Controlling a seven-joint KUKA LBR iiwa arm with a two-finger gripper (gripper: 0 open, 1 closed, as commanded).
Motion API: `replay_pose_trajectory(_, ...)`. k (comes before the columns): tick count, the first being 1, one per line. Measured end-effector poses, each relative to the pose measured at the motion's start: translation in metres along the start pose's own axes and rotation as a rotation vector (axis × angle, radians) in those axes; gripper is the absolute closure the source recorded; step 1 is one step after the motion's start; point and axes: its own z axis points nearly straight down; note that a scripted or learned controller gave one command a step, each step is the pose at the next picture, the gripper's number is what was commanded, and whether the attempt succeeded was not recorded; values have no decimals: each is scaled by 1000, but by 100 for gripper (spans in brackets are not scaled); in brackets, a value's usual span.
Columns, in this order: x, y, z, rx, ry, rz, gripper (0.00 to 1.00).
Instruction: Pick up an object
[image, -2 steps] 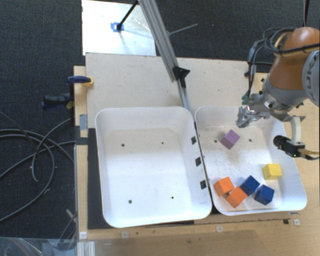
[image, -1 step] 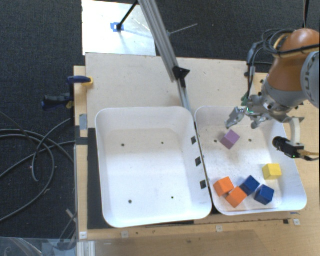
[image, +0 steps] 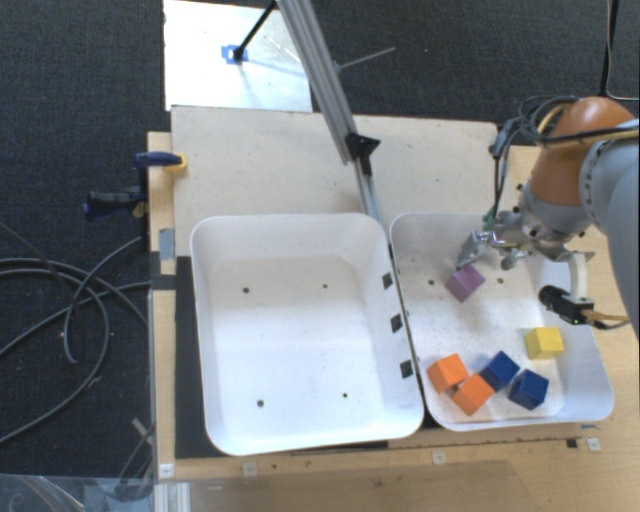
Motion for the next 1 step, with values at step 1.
replay_pose_trajectory(1,23,-11,10,-1,2,-6,0)
